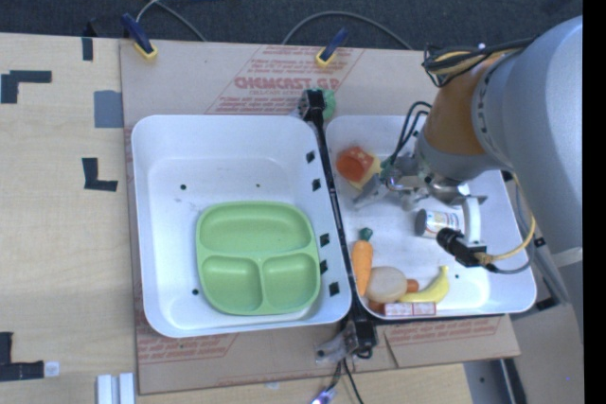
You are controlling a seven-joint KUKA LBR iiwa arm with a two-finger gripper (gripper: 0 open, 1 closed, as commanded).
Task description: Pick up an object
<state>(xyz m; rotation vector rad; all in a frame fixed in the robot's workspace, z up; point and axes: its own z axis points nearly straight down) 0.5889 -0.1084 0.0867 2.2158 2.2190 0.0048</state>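
Observation:
The right bin point(502, 298) holds several toy foods. An orange-red round fruit point(354, 164) lies at its upper left. A carrot point(362, 264) with a green top rests along the left wall. A pale round piece point(385, 283), a small red piece point(410, 286) and a yellow banana point(428, 289) sit by the front wall. My gripper point(376, 182) is low in this bin, open, with its fingers point(365, 195) pointing left just right of and below the orange-red fruit. Nothing is between the fingers.
The left bin point(170, 147) carries a green divided plate point(256, 257). A black clamp point(316, 104) sits at the top of the wall between the bins. The grey arm point(549, 137) with its orange band point(453, 114) covers the right bin's right side.

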